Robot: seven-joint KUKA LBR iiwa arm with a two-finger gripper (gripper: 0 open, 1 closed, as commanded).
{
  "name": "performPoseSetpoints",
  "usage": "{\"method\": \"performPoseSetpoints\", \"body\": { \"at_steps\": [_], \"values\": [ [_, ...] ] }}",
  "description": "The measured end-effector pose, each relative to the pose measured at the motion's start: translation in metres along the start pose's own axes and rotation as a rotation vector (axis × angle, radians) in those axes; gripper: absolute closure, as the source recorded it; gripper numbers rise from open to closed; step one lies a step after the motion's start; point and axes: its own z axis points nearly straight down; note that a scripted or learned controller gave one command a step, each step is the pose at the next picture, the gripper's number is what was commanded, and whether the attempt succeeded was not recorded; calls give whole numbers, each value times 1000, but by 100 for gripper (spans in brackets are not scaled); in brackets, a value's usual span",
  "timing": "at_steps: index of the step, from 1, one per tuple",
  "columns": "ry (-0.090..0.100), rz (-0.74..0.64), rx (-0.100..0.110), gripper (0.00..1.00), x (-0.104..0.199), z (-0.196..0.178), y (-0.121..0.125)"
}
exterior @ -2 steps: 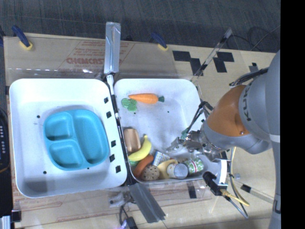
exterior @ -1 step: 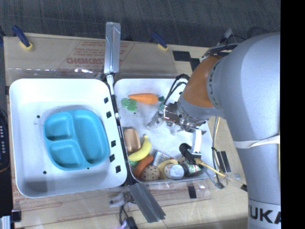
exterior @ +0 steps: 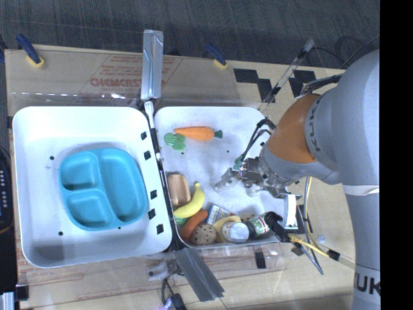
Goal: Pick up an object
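From the camera view, the pincer (exterior: pixel 227 177) hangs low over the bare middle of the right bin (exterior: pixel 248 118), reaching in from the arm's side. Whether it is clenched or released cannot be told at this angle, and nothing is seen in its grip.

The things it might pick lie around it. Beyond it, toward the far rim, rests a carrot (exterior: pixel 195 133) with a small green piece (exterior: pixel 175 140) just beside it. On its near side, along the front wall, sits a crowded heap: a banana (exterior: pixel 191 203), a brown block (exterior: pixel 178 187) touching it, an orange-red piece (exterior: pixel 193 223), a speckled cookie (exterior: pixel 206 234), a tape roll (exterior: pixel 227 225) and a small can (exterior: pixel 260 225), all pressed together. Well apart from the pincer, in the left bin (exterior: pixel 32 173), lies a blue tray (exterior: pixel 103 187).

The likely trouble is that the pincer stands over blank floor, apart from everything; closing there would catch nothing. A descent into the heap could instead wedge between touching items, push them against the wall, or lift two at once and drop one. The carrot is round and could roll away from a glancing touch.

Counted: two bins, one tray, one carrot, one banana, one cookie, one tape roll, one can.
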Motion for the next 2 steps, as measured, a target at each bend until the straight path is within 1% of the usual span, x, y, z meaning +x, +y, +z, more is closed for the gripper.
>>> {"method": "performPoseSetpoints", "body": {
  "at_steps": [1, 2],
  "values": [
    [1, -109, 0, 0, 65, 0, 51],
    [0, 310, -1, 0, -5, 0, 42]
  ]
}}
